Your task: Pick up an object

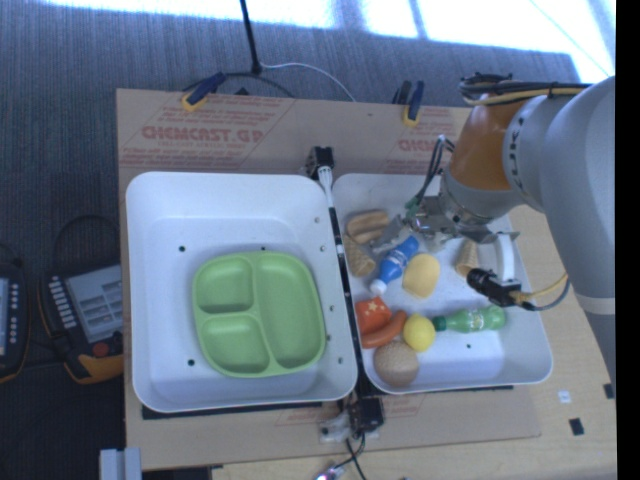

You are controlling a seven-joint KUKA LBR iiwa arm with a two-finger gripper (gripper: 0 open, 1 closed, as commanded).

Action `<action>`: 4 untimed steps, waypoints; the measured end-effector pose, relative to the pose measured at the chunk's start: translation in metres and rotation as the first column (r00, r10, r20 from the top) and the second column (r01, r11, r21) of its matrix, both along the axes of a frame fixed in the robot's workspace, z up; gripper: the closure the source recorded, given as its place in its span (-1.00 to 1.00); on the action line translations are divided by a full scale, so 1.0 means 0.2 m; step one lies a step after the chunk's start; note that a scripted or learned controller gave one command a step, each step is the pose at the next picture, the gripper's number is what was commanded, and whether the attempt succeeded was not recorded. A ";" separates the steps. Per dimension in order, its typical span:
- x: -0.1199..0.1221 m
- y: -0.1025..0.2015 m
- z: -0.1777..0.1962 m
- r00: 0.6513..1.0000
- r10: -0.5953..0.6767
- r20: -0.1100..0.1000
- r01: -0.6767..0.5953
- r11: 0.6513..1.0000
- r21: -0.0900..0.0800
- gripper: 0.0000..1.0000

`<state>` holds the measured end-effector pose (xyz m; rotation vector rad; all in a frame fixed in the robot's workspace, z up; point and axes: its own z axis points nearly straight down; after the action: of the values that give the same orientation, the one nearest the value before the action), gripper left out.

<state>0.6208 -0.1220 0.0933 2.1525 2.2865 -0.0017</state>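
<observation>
- The gripper (447, 230) hangs over the right bin (520, 363) at its 12 o'clock side; its wrist hides it, so cannot tell its state.
- Blue-capped bottle (393, 265) and yellow piece (421, 275) lie just beside it, toward 7 o'clock.
- Green plate (260, 312) sits in the left bin (160, 218).
</observation>
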 end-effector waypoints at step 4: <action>0.00 0.00 0.09 1.000 -0.001 -0.001 0.001 1.000 -0.001 -1.00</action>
<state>0.6206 -0.1220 0.1120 2.1535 2.2862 -0.0041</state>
